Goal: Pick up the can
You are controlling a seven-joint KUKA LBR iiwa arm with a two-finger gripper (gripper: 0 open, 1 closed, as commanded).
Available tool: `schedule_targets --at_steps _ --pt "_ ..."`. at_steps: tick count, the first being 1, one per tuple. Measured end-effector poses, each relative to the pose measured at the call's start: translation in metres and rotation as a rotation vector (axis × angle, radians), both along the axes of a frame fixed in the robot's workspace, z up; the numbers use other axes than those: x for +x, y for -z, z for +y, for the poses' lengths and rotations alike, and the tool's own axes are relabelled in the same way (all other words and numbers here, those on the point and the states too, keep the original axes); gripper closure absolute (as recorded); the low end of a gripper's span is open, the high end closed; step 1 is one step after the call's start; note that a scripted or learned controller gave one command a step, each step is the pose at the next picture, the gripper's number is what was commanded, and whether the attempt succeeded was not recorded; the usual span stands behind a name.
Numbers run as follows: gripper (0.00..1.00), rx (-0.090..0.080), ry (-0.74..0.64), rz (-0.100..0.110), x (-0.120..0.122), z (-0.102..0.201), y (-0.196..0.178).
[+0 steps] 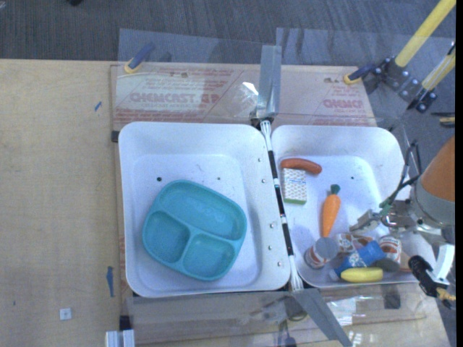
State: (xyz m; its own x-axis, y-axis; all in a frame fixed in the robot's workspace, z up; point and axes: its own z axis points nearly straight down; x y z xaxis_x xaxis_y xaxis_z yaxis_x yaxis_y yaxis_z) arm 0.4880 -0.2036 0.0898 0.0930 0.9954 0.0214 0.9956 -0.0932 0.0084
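Observation:
The can (327, 251) lies on its side near the front edge of the right bin (362, 144), with its silver end facing left and its printed label running off to the right. My gripper (370, 221) hangs low over the front right part of that bin, just right of the can and a little behind it, above a cluster of small items. The grey arm with its orange band (441, 183) comes in from the right edge. Nothing shows as held.
In the right bin lie a carrot (330, 212), a hot dog (301, 166), a green-edged wafer block (294, 186), a banana (361, 274), a blue item (369, 255) and a second small can-like item (391, 247). The left bin (137, 150) holds a teal divided plate (194, 228).

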Motion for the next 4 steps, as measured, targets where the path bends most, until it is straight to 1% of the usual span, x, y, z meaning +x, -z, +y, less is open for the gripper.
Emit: schedule_targets --at_steps 1,2,4 --pt "0.00 0.000 -0.023 0.001 -0.0005 -0.0007 0.0000" --pt "0.00 0.000 -0.075 0.004 -0.0015 -0.0024 0.0000" --pt "0.00 0.001 -0.061 0.002 -0.0011 -0.0022 0.0000"
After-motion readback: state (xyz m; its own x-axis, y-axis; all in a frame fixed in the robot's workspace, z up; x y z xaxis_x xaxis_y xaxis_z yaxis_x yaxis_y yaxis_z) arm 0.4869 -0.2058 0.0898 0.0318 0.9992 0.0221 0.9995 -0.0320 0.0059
